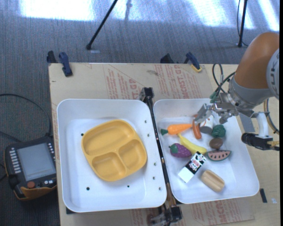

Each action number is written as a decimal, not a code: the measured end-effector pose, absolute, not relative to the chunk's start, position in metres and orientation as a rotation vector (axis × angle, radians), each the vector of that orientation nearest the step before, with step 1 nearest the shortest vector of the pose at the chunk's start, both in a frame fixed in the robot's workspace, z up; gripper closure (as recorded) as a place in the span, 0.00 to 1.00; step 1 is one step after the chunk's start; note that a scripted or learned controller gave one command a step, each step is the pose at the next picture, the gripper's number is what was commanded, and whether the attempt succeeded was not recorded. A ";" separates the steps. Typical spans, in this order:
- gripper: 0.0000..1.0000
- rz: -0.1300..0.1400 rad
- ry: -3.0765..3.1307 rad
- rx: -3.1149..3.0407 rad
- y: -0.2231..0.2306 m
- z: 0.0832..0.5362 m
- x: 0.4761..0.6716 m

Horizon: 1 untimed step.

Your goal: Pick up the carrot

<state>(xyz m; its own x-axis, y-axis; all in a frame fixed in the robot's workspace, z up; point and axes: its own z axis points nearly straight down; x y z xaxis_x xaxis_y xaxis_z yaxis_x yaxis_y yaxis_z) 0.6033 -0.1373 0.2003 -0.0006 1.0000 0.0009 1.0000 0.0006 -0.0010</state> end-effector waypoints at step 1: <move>0.00 0.008 -2.030 -2.383 -0.094 0.126 0.597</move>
